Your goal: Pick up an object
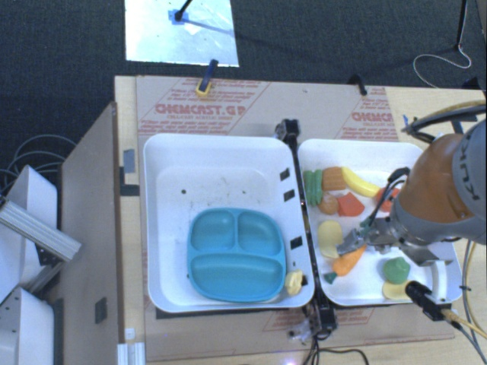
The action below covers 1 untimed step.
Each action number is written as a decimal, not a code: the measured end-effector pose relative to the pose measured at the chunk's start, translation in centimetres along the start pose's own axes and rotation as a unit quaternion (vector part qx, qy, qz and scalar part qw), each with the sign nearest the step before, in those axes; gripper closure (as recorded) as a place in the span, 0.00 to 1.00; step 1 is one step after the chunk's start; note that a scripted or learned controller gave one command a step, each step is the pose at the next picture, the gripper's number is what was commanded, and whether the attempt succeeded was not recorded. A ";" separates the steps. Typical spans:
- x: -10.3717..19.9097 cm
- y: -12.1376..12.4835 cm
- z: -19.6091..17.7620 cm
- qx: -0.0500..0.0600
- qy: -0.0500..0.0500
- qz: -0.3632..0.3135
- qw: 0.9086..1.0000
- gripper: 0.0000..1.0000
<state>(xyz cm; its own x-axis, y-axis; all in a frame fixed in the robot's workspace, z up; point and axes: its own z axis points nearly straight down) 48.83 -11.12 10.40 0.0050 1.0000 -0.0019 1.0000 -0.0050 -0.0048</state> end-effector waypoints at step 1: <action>0.4 0.3 -1.5 -0.004 0.001 -0.004 1.000 1.00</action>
<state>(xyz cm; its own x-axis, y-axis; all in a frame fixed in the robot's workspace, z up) 49.09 -10.70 11.87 -0.0022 1.0000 0.0000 1.0000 0.0022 0.0025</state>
